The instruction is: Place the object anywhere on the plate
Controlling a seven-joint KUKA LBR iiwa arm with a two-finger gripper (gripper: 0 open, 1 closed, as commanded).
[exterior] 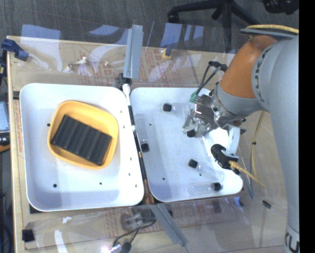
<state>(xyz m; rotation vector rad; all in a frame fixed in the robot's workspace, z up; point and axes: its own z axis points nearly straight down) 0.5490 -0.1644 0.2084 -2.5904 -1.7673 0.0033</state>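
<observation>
A yellow plate (108, 121) lies in the left bin (36, 178). A dark grey ribbed rectangular object (81, 139) rests flat on the plate and covers most of its middle. My gripper (194, 124) hangs over the right bin (168, 183), in its upper right part, well away from the plate and the object. The grey arm with its orange band (241, 73) reaches in above the gripper.
Several small black knobs (167, 107) sit on the floor of the right bin. A black cable end (219, 153) hangs beside the gripper near the bin's right wall. A metal bar (132, 51) stands behind the gap between the bins.
</observation>
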